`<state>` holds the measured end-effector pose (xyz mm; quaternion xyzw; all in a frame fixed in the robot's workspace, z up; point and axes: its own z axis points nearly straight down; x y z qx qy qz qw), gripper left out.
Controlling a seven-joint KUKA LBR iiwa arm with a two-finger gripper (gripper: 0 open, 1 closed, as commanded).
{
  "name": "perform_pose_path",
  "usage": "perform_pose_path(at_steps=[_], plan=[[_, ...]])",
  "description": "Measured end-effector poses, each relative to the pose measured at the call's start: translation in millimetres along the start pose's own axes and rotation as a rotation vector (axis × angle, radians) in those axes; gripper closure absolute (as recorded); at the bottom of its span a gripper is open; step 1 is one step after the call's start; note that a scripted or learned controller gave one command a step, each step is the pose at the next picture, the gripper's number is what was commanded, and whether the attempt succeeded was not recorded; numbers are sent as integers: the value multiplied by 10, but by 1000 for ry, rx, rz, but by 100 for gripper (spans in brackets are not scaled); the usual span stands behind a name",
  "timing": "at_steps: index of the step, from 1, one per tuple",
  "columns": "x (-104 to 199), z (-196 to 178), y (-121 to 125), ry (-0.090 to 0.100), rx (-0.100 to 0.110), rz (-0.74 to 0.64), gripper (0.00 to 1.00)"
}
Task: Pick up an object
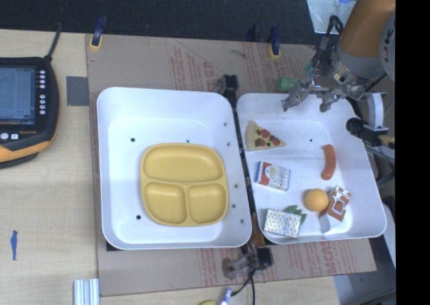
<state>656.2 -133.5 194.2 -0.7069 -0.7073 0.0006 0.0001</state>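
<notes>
Your pincer (312,97) hangs spread wide, gripping nothing, over the right bin's (373,224) far edge, above the pizza slice (263,137).

Below the grey tool (312,99), a white bin (356,230) is showing a pizza slice (262,137) dotted red, a red-orange sausage (327,162), an orange ball (316,199) and a red-and-white carton (273,176). Farther off, a yellow tray (183,184) is sitting in the other white bin (114,162).

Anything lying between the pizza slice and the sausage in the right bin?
No. In the camera view, only bare white bin floor runs from the pizza slice to the sausage.
</notes>
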Motion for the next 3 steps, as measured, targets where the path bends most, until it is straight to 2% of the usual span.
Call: perform_pose_path(at_steps=[1,2,3], plan=[[-578,219,-417,0,3,-2,0],[-782,879,-719,0,3,-3,0],[-785,-80,-308,0,-1,-3,0]])
